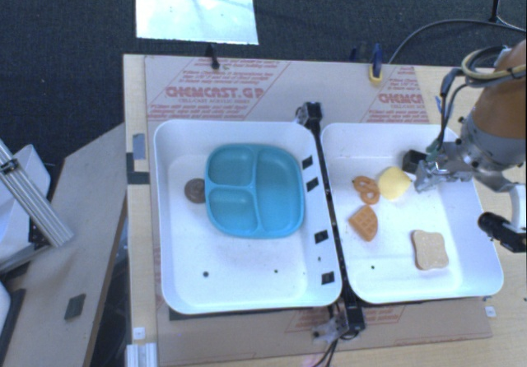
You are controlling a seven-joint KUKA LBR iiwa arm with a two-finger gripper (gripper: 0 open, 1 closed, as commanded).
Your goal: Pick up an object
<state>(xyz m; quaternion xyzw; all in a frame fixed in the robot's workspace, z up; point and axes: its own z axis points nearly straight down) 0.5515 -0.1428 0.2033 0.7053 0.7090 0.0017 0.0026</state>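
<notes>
The right bin [469, 275] holds a yellow round piece [394, 183], a pretzel [366, 188], an orange waffle-like piece [364, 223] and a slice of toast [430, 249]. My gripper [422, 169] hangs low over the right bin, just right of the yellow piece and close to touching it. Nothing shows between its fingers. The arm reaches in from the right edge.
The left bin [185, 275] holds a blue divided plate [252, 190] and a small brown round thing [195, 190] beside the plate's left edge. Black clips [317, 184] run along the rims where the two bins meet. Cables lie behind the bins.
</notes>
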